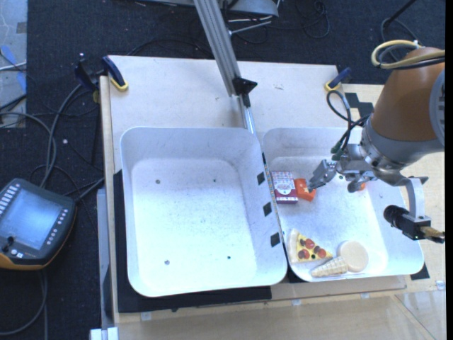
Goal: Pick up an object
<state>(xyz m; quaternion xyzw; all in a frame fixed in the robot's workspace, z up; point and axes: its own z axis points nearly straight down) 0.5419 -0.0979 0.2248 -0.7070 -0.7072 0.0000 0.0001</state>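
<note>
My gripper (337,180) hangs over the middle of the right bin (396,250), open, with nothing between its fingers. Its left fingertip (316,180) is just right of a small orange block (304,190). That block lies against a red and white box (284,188) near the bin's left wall. A toy pizza slice (308,248) rests at the bin's front. Beside it lie a cream ice-cream cone (330,267) and a round beige cookie (354,255).
The left bin (141,147) stands next to the right one, with black clips along their shared wall. A slanted metal bar (219,41) reaches down to the bins' back edge. A teach pendant (32,222) lies off the bench at the left.
</note>
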